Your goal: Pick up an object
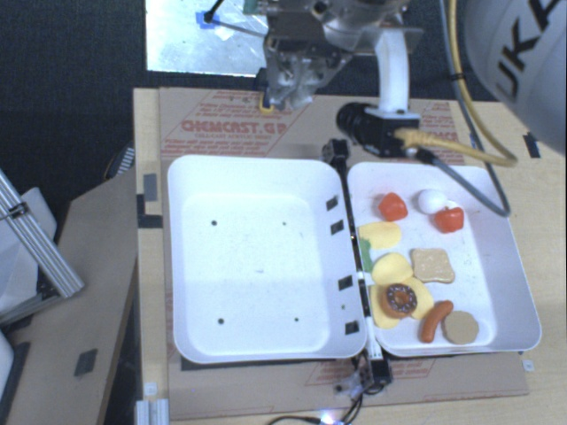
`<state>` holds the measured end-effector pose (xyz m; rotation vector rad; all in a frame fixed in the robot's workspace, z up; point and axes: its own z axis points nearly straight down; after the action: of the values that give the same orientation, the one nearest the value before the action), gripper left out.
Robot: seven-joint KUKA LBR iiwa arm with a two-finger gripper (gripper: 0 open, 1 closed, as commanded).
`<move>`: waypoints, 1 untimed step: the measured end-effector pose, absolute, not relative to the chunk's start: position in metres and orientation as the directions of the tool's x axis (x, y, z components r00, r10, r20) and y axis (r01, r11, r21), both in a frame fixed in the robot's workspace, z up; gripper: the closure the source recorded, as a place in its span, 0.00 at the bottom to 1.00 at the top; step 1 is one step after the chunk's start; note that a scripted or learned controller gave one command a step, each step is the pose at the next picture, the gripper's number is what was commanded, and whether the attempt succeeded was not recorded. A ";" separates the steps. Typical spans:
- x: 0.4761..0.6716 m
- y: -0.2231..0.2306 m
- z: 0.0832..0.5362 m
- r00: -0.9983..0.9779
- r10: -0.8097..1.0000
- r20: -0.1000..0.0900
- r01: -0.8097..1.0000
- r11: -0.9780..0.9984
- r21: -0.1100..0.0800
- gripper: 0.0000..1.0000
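Above the bench, behind the bins.
My gripper (285, 91) hangs beyond the left bin (190, 264); jaw state I cannot tell. Toy food (409, 268) sits in the right bin (505, 264).

dark blue carpet floor (62, 69) surrounds a tan bench (106, 237), with a bright lit patch (190, 25) behind.

I can read red print, "CHEMCAST" followed by what looks like "GP", on the brown board (221, 124) just behind the left bin (190, 180). On the arm (523, 42), to that bin's upper right, I make out large dark letters "UK" and part of another. Fainter red print elsewhere on the board is too small for me to read.
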<state>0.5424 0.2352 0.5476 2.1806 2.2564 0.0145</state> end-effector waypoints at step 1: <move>0.543 0.235 0.559 -0.039 0.999 0.004 0.999 0.039 0.011 1.00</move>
<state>0.5427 0.2352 0.5585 2.1745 2.2615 0.0168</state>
